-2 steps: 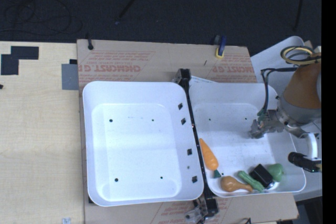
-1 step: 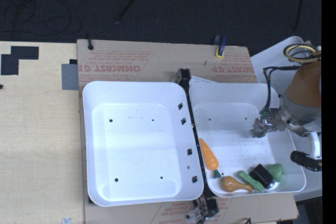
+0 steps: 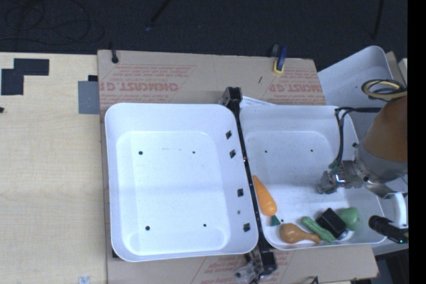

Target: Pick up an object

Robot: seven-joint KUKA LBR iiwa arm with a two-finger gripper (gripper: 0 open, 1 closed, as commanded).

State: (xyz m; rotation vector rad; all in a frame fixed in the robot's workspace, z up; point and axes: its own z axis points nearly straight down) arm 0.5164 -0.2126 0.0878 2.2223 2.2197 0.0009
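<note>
End effector [image 3: 331, 181]: low over the right bin [image 3: 293, 143]; I cannot tell its opening.
Best target: the orange carrot [image 3: 264, 197], lying apart at lower centre.
Approach: I descend straight, centred.

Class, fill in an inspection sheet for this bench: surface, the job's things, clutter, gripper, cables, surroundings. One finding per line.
Surface: two white bins side by side, left bin and right bin, on cardboard.
Job's things: orange carrot-shaped piece, tan gourd-shaped piece, green pieces, black block, all at the right bin's near edge.
Clutter: blue-yellow clamp on the cardboard's far edge.
Gripper: gripper over the right bin; finger state unclear.
Cables: black cable along the arm.
Surroundings: wooden bench.
</note>
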